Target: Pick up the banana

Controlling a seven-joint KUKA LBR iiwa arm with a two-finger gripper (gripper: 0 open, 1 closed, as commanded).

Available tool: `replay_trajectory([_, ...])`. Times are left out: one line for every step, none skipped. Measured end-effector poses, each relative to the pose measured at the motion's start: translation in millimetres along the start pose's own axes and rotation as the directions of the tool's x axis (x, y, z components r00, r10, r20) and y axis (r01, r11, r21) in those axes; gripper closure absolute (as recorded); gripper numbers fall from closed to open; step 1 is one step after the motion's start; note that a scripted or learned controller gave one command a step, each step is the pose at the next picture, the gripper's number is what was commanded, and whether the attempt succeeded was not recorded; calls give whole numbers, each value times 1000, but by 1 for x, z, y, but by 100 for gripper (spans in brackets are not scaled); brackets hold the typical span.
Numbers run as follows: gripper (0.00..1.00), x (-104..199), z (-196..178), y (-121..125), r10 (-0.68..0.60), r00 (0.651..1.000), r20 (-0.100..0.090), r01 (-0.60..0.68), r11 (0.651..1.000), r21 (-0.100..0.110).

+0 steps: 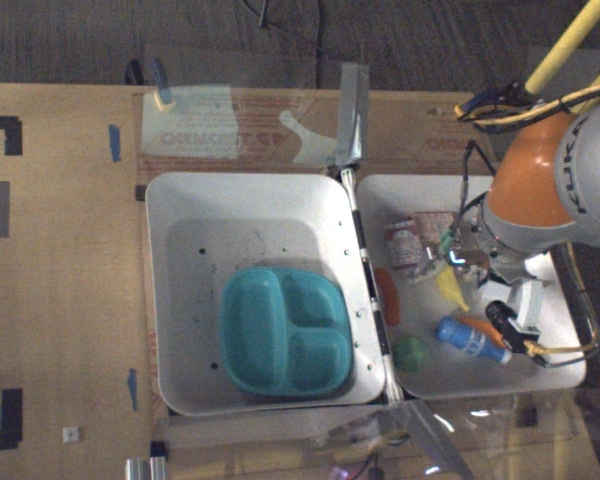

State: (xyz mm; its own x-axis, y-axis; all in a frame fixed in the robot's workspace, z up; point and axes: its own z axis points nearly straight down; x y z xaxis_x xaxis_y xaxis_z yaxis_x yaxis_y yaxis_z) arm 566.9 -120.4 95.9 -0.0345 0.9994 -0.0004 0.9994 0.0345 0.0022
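The banana [450,289] is a short yellow piece in the right bin [560,373], lying near the bin's middle. My gripper [458,260] hangs directly over the banana's upper end, under the orange band of the arm [528,183]. The wrist hides the banana's top, so whether they touch cannot be made out.
Around the banana in the right bin lie a red-and-white packet [404,244], a red item [387,296] by the left wall, a green ball [410,353], a blue bottle [470,339] and an orange carrot [486,328]. A teal divided tray [285,331] sits in the left bin [180,218].
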Motion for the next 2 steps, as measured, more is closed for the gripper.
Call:
replay_trajectory([100, -3, -10, 0, 6, 1000, 1, -6, 1000, -2])
replay_trajectory([100, 59, -110, 91, 25, 1000, 1, -25, 1000, -1])
